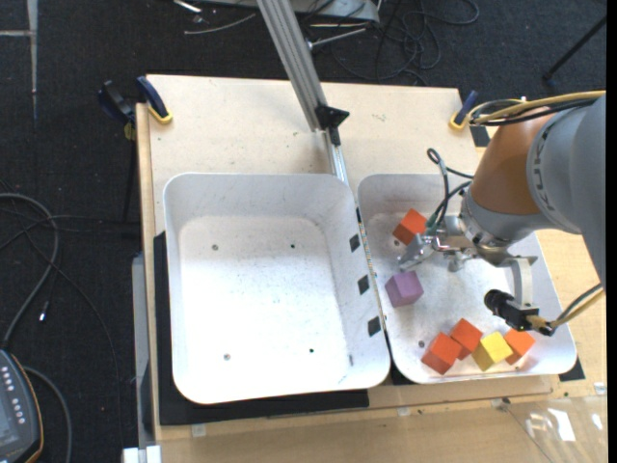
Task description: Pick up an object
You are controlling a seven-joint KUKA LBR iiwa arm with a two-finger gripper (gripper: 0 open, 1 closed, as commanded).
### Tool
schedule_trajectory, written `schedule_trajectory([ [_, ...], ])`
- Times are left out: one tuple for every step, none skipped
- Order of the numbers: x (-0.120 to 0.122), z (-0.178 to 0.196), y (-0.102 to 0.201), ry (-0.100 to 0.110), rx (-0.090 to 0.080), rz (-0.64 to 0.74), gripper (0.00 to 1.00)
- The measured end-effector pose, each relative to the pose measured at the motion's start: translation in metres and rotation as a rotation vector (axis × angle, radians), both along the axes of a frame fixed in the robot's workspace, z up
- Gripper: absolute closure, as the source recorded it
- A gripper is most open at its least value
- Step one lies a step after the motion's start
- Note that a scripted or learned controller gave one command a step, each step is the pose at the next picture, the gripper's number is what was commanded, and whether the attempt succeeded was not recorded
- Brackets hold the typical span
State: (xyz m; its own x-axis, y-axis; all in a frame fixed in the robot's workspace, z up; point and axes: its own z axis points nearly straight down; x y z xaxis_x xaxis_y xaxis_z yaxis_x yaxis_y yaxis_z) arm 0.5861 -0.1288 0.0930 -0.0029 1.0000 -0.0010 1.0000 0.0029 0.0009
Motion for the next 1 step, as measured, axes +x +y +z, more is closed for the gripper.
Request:
schedule_trajectory([
  [0.0612, 0.0031, 0.0235, -0.005, 0.000, 0.003, 0.00],
])
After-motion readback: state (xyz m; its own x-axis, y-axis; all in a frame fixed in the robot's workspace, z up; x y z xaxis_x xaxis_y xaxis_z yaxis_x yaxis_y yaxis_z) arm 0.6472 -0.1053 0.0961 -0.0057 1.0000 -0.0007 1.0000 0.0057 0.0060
